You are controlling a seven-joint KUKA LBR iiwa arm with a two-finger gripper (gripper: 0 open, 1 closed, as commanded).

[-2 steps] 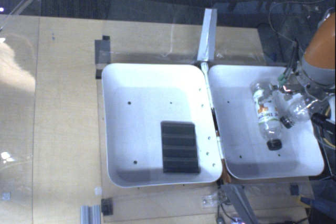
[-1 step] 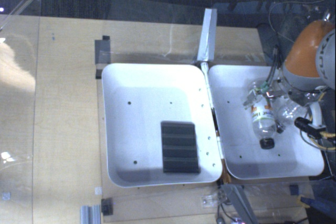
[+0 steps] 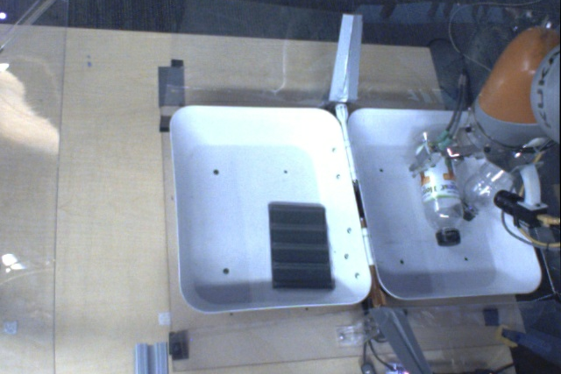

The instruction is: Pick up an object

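Bench (image 3: 105, 188) of pale wood carries two shallow white bins side by side, and we see a dark ribbed block (image 3: 301, 246) lying flat in the left bin (image 3: 202, 144), toward its near right corner, well apart from the arm. In the right bin (image 3: 386, 144) lies a clear plastic bottle (image 3: 441, 199) with a dark cap pointing toward the near edge; it rests on the bin floor, right of the bin's middle. The gripper (image 3: 445, 155) sits at the bottle's far end, touching or just above it, with cables and the orange band of the arm (image 3: 513, 88) crowding in from the right. Whether the pincer is spread or pressed together we cannot tell. The bottle bears an orange-and-white label, but its writing is too small to read.
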